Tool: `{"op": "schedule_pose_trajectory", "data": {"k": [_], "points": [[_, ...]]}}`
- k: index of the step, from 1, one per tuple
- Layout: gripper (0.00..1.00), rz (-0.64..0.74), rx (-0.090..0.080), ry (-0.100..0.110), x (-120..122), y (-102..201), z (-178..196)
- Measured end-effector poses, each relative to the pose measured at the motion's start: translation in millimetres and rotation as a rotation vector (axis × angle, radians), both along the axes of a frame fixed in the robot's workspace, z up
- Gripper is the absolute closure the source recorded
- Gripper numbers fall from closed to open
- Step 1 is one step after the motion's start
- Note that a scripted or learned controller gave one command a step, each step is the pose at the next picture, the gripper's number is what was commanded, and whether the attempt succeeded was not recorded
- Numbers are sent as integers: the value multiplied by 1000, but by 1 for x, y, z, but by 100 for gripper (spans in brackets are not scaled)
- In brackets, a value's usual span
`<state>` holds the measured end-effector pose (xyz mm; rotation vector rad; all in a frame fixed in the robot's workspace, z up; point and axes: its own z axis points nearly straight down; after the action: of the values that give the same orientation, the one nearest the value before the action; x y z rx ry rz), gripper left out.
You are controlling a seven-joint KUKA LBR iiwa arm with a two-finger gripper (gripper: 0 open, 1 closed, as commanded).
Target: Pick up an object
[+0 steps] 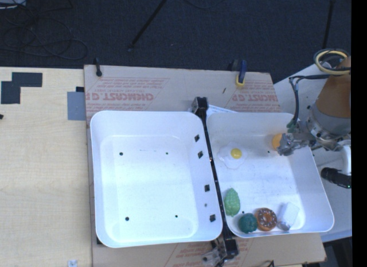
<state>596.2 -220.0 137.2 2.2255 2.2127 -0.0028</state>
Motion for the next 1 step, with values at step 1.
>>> {"op": "schedule_pose_trajectory", "data": {"k": [1], "points": [[0,0,0,0,0,0,0]]}}
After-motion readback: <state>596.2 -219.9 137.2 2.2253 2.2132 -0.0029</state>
